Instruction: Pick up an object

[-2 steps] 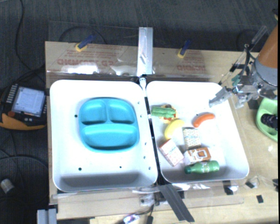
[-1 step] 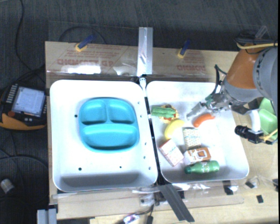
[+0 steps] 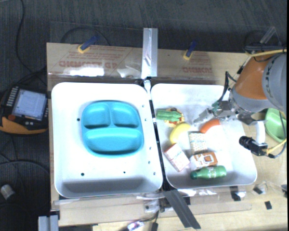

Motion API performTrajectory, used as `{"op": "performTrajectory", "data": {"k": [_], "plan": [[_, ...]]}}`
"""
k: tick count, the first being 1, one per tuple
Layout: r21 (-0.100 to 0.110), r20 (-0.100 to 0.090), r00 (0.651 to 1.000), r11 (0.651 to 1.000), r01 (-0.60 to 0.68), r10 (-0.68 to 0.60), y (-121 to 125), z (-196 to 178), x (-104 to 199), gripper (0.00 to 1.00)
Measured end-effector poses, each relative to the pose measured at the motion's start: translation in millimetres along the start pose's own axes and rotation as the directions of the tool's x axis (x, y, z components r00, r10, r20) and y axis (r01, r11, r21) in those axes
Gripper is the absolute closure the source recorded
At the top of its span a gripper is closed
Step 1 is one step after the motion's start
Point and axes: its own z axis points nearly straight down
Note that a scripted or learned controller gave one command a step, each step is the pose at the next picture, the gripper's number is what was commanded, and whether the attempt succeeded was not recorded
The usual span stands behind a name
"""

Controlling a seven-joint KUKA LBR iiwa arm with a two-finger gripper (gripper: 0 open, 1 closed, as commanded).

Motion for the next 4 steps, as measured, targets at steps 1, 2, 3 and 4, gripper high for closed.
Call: {"op": "performTrajectory", "data": {"k": [1,2,3,4], "plan": [[-0.006,0.004,1.0,1.0,0.0,0.0,2.0,-11.7,-1.4,1.0],[0.039,0.008,0.902,0.901,-0.431,0.431,-54.0,-29.1,-21.5,1.0],[0.045,-0.002,0.905,0.905,-0.424,0.424,-51.6,-29.0,-14.4,0.0],[0.033,-0.006,0.906,0.905,-0.424,0.424,-12.9,8.3,4.0,0.0]]}}
